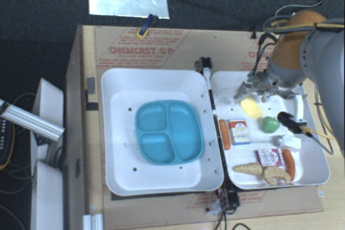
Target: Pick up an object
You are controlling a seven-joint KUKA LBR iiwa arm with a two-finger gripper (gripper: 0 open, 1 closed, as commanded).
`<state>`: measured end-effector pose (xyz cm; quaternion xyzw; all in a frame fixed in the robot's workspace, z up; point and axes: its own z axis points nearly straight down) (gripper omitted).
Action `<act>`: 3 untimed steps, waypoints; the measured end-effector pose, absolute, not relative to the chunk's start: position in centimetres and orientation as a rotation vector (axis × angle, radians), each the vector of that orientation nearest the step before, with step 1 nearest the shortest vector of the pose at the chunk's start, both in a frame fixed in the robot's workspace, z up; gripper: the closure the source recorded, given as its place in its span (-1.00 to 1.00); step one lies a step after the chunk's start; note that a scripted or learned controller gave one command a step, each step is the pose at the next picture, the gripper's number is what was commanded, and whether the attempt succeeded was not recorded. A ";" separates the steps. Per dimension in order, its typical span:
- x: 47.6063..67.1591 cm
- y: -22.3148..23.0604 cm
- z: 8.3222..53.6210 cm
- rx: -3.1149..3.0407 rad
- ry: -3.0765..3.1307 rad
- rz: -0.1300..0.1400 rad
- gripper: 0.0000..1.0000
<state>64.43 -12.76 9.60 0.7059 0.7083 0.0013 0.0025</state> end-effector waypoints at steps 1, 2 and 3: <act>63.5 -14.9 8.5 2.218 2.221 0.001 -1.00; 61.0 -15.7 8.5 2.219 2.222 0.001 -1.00; 65.4 -12.7 8.5 2.215 2.225 0.004 -1.00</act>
